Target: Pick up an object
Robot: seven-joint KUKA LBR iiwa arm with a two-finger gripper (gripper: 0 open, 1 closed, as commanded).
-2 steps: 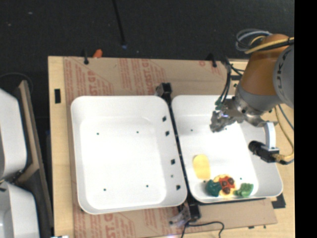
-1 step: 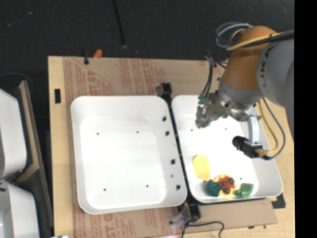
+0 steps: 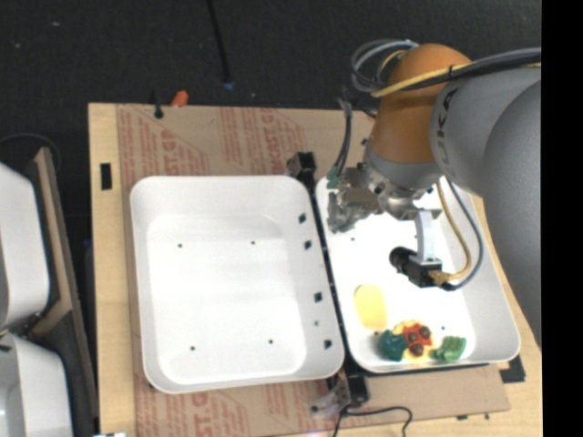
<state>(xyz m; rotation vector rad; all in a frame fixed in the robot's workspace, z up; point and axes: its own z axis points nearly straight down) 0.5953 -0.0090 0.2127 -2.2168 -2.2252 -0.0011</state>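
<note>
In the right bin lie a pale yellow block, a dark green piece, a red and yellow toy and a light green piece, all near the front edge. My gripper hangs over the bin's back left corner, well behind those objects, under the orange wrist band. Its metal fingers are small and partly hidden by the wrist. I see nothing between them.
The left bin lies beside the right one, with black clips along the shared rim. A black cable fitting hangs from the arm over the right bin. Both bins rest on a cardboard sheet.
</note>
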